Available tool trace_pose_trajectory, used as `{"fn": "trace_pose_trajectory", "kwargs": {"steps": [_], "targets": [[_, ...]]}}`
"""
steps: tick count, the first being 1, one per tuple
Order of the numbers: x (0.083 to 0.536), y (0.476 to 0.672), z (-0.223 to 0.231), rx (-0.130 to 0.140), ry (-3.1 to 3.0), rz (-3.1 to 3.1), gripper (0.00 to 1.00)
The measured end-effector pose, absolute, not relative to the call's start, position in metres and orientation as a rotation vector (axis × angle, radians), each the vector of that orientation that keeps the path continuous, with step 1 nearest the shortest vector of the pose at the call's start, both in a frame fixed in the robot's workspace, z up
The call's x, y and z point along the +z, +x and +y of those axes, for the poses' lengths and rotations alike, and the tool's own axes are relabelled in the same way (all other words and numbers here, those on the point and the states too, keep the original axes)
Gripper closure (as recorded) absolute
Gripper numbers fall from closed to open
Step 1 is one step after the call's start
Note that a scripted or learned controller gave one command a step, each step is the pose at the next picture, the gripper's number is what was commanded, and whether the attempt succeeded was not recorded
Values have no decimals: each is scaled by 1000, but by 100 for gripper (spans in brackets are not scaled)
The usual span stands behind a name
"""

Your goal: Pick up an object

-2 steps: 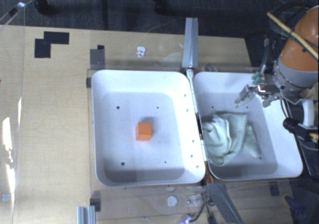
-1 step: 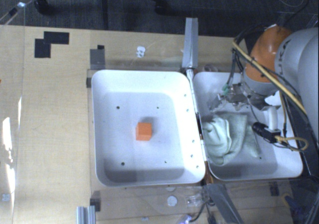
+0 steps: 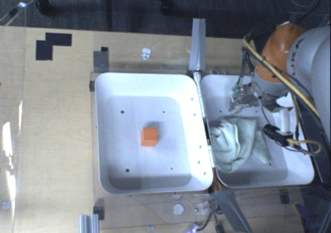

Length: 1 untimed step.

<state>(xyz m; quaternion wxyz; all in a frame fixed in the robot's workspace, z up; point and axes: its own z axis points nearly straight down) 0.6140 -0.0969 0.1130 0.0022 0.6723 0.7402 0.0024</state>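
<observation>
I am watching the gripper hanging over the back half of the right bin, with the grey arm reaching in from the right edge and its orange band showing just above the wrist. From this slanted overhead angle the tool is looking like a small dark, cluttered shape, so I cannot tell how far open it is, and I am not seeing anything held in it. I also cannot tell whether it is touching the bin floor or sitting above it.

A crumpled pale cloth is lying in the same bin, bunched against the left wall and spreading toward the middle. The gripper is sitting just behind the cloth's far edge, near it, but I cannot say that the two are touching.

In the left bin I am seeing a small orange cube resting alone on the floor, a little in front of centre and well apart from the gripper. Both bins are sitting side by side on the pale wooden bench.
</observation>
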Motion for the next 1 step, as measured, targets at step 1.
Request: {"fn": "trace_pose_trajectory", "kwargs": {"steps": [1], "targets": [[212,654,-51,6,2277,2158,100]]}}
